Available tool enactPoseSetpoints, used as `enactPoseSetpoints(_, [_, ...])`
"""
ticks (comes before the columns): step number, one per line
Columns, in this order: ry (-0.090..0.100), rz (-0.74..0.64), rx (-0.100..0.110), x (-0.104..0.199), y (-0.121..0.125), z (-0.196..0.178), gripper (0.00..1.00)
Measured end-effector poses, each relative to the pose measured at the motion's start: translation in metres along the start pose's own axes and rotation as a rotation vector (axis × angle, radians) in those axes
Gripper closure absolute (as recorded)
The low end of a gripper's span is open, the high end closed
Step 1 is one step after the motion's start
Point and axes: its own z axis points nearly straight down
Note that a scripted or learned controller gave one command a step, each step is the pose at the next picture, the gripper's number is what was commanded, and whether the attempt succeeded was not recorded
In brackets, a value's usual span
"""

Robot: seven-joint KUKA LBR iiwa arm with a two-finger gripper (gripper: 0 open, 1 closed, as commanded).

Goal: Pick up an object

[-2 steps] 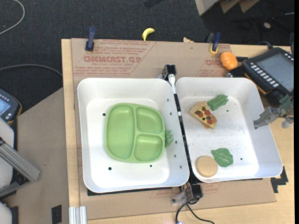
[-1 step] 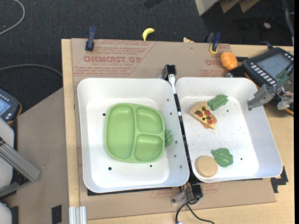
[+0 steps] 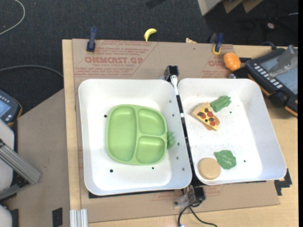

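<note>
Cardboard-topped bench (image 3: 118, 56) — two white bins (image 3: 90, 126) — dark carpet (image 3: 71, 8)

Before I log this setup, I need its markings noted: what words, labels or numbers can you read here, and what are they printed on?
"CHEMCAST G P": red print, repeated in rows on the brown board under the bins, clearest at its upper left; the last letters are uncertain.
The same red print at the board's upper right: too blurred to read.
Keys on the black pendant: too small to read.
</note>
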Motion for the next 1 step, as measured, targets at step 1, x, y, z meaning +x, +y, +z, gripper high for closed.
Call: enactPoseSetpoints(1, [0.003,0.011,0.028,-0.0536,-0.0045,0.1406,0.00])
